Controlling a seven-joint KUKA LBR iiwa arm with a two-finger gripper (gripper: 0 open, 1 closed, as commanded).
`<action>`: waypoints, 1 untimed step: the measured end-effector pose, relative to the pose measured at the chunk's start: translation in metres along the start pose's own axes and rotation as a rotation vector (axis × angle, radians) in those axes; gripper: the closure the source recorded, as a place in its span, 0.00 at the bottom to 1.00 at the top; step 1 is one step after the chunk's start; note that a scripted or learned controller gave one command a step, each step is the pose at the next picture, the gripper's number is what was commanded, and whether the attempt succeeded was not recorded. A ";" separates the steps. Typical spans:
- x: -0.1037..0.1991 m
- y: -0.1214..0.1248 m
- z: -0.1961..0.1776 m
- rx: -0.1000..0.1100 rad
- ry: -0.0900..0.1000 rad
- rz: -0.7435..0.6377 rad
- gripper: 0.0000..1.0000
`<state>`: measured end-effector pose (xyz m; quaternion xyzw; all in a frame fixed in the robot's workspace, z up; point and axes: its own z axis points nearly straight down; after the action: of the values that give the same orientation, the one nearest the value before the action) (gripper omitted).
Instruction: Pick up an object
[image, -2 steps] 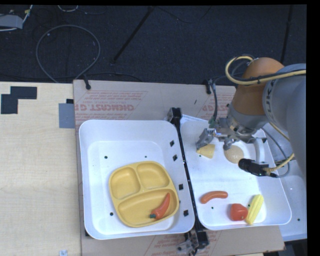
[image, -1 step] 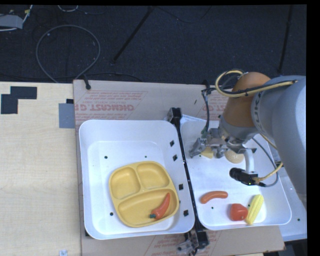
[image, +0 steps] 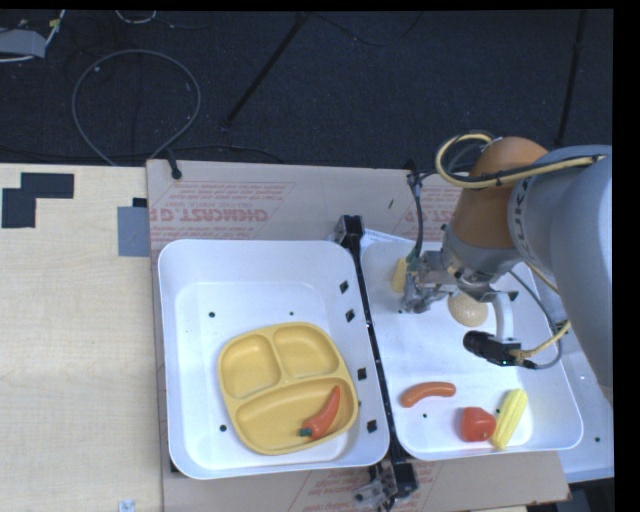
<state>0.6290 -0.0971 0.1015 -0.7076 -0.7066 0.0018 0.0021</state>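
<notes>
**Gripper low in the right bin**

At the right bin's (image: 575, 425) upper left I see the gripper (image: 422, 285) beside a small yellow piece (image: 400, 274); I cannot tell its state. The sausage (image: 428, 393), red block (image: 477, 424) and corn (image: 510, 417) lie well below it, lower right.

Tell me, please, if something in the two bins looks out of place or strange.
Nothing stands out. The chili pepper lies on the yellow tray in the left bin; the sausage, red piece and corn lie loose in the right bin.
</notes>
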 end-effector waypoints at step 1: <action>0.003 -0.004 -0.061 -0.007 0.000 -0.002 1.00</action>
<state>0.6248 -0.0942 0.1628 -0.7071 -0.7071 -0.0006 -0.0006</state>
